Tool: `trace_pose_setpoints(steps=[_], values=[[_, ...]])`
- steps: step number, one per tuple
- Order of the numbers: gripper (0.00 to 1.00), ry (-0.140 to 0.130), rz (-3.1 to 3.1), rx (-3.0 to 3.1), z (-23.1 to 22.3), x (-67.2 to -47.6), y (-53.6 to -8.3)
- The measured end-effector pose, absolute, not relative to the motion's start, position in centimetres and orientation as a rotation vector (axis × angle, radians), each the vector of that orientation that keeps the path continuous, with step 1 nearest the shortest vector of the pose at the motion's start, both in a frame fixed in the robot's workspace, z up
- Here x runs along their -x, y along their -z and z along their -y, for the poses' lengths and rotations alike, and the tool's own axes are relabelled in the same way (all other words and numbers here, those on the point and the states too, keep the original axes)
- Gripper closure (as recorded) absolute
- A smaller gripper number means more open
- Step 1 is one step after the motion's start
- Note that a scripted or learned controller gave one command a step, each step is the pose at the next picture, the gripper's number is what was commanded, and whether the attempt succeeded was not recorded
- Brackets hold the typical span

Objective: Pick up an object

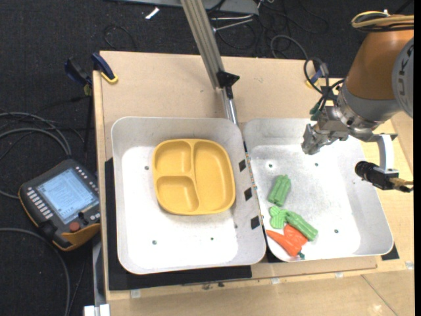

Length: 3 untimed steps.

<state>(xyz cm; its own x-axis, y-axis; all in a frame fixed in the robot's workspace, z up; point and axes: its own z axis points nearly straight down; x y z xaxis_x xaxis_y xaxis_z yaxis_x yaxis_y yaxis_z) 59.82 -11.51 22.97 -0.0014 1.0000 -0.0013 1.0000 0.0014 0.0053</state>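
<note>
Green toy vegetable lies apart from the fingers (their spread: cannot tell).

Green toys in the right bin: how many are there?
2. One green toy lies alone near the middle of the right bin; the other green toy lies lower, against an orange toy carrot.
</note>
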Motion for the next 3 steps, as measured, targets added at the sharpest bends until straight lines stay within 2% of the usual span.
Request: trace_pose_setpoints(steps=[1,2,3], values=[[1.00,-0.004,-2.221,-2.216,11.5,-59.9,-26.3],[1.00,-0.002,-2.231,-2.214,6.2,-59.7,-26.4],[1.00,0.001,-2.232,-2.214,1.0,-59.9,-24.8]])
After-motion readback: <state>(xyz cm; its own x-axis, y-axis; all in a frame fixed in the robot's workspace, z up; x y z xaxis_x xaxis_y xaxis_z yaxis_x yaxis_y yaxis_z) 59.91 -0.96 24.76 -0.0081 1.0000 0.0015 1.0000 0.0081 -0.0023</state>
